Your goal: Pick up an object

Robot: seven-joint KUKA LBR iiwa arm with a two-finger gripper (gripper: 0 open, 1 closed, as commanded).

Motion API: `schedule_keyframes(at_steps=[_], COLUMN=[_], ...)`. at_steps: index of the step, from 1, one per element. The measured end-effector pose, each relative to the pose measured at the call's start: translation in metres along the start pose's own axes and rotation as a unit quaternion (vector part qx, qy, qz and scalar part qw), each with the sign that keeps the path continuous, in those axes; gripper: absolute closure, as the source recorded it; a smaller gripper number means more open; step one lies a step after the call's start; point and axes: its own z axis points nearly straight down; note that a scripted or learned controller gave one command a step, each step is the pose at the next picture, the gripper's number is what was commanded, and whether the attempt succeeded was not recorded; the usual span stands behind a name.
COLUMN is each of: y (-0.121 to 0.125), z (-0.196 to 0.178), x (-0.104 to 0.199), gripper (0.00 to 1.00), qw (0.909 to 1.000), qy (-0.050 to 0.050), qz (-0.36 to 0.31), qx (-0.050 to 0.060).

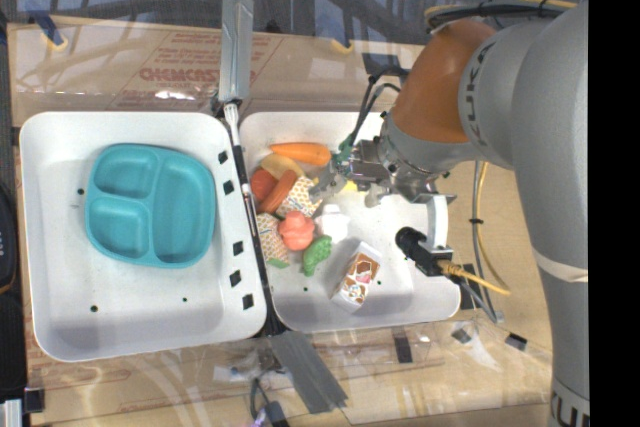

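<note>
My gripper (pixel 335 183) hangs over the middle of the right bin (pixel 400 300), beside a pile of toy food. The pile holds an orange carrot (pixel 300 153), a red-orange piece (pixel 273 189), a pink round fruit (pixel 296 230) and a green piece (pixel 317 254). A small printed carton (pixel 357 278) lies near the bin's front. The fingers sit just right of the pile, with nothing visibly between them. The wrist hides part of the bin's right side.
The left bin (pixel 60 305) holds a teal divided plate (pixel 150 203). A grey divider bar (pixel 236 45) runs up between the bins. The arm's grey body and orange band (pixel 445 85) cover the right side; cables (pixel 480 280) trail by the right bin's edge.
</note>
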Motion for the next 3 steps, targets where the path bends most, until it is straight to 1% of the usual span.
schedule_keyframes(at_steps=[1,2,3], y=[0.035,0.071,0.059], z=[-0.057,0.08,0.092], x=[-0.015,-0.003,-0.047], gripper=[0.0,0.0,0.0], qw=[0.9998,0.9951,0.9836], qy=[0.0,0.0,0.001], qz=[0.02,-0.099,-0.18], qx=[0.0,-0.003,0.0])
